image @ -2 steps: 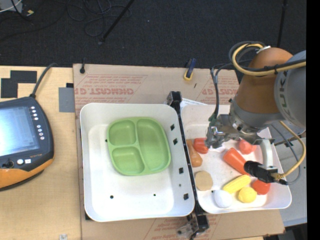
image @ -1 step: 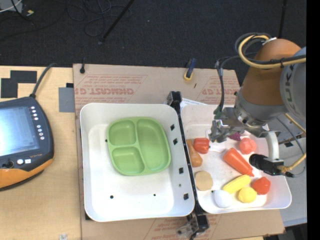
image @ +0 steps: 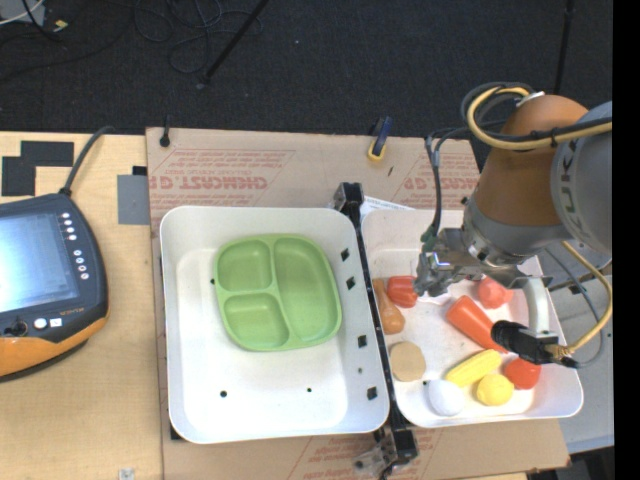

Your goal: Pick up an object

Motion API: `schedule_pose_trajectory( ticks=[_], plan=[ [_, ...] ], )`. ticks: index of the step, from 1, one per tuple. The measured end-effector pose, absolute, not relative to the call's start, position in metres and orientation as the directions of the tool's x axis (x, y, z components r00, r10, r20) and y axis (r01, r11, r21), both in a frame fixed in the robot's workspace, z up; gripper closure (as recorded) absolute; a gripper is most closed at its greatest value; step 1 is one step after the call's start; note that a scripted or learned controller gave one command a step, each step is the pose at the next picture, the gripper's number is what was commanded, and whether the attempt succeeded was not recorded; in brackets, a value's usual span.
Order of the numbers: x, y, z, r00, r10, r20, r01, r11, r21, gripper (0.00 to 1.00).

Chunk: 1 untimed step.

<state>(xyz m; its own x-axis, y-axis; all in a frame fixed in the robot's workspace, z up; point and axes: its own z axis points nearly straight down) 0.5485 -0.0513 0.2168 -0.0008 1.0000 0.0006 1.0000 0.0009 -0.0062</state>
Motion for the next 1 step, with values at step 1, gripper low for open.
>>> schedule_pose_trajectory(
  ticks=[1],
  plan=[
    [0.5558, -0.0502, 0.2375, 0.0, 1.0, 0.0, 1.0, 0.0, -0.002, 1.0]
  ],
)
